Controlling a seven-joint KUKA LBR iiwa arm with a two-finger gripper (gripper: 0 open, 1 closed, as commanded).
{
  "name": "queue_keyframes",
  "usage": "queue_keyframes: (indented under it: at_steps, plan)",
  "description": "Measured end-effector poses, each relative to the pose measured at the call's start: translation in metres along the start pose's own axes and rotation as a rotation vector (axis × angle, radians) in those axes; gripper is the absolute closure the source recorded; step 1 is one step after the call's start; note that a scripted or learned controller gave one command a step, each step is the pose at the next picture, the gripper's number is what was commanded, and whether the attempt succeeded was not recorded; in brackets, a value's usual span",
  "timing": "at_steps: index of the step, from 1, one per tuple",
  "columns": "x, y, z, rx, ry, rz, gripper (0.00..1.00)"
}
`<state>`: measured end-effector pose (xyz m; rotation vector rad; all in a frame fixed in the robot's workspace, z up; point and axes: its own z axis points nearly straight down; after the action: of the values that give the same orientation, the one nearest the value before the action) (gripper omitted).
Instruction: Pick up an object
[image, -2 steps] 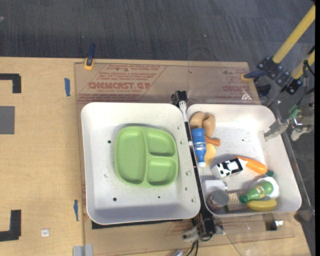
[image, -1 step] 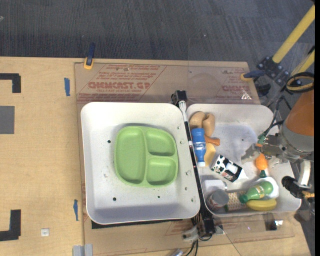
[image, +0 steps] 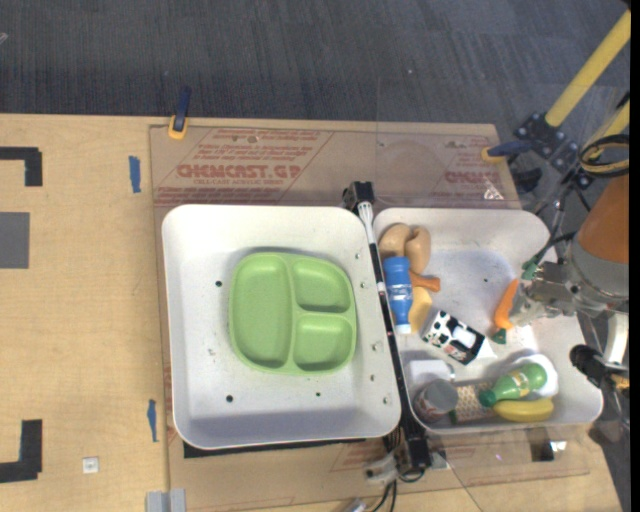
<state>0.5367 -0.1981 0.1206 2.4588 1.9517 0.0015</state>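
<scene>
On the worktop sit two white bins side by side. The left bin has a green plate in the middle of it. The plate has three parts, one big and two small.

The right bin has lots of little things in it. Near the top left corner lies a tan, lumpy toy. Just below it, along the left wall, lies a blue bottle with a white cap at its lower end. A small orange piece pokes out beside the bottle. A little lower is a black and white toy, spotted like a cow. Near the bottom left of this bin is a round grey can. Next to it, on the right, are a green pear-shaped toy and a yellow banana, touching each other. An orange carrot leans near the right side of the bin, tilted, with a bit of green at its lower end.

The robot arm comes in from the right, grey with an orange band. Its gripper is over the right side of the right bin, just beside the carrot. It is too blurry there to tell how the gripper is set, and I cannot tell if it has hold of anything.

Behind the bins lies a flat brown cardboard sheet with red letters on it. Bits of blue tape are stuck on the worktop. A yellow pole slants at the top right.
</scene>
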Motion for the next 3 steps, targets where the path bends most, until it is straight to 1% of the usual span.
queue_keyframes:
  at_steps: [1, 2, 3]
  plan:
    - [0.080, -0.010, 0.030, -0.008, 0.001, 0.314, 1.00]
    - [0.078, -0.065, 0.029, -0.026, 0.004, 0.466, 1.00]
    - [0.096, -0.026, -0.025, 0.003, 0.000, 0.722, 1.00]
